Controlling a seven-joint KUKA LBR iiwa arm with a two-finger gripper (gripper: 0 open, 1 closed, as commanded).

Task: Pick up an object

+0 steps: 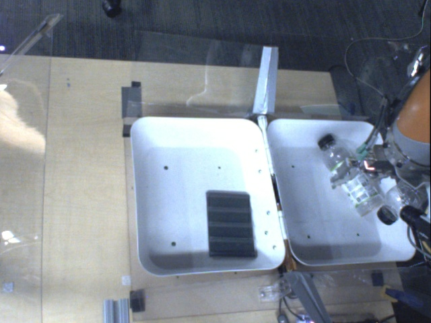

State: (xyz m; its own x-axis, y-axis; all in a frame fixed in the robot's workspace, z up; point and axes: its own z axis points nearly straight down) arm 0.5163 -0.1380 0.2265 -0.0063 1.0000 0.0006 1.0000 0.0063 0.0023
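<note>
Left bin (145, 180): held a black ribbed block (230, 223) (lying flat).
Right bin (296, 180): held a clear plastic bottle (347, 173), black-capped.
Gripper (374, 167): finger state unreadable.

Ribbed block (231, 223) — in left bin (151, 180)

The arm (412, 123) is grey with an orange band, thin cables looping above, and a clear-plastic gripper (357, 173).
</note>
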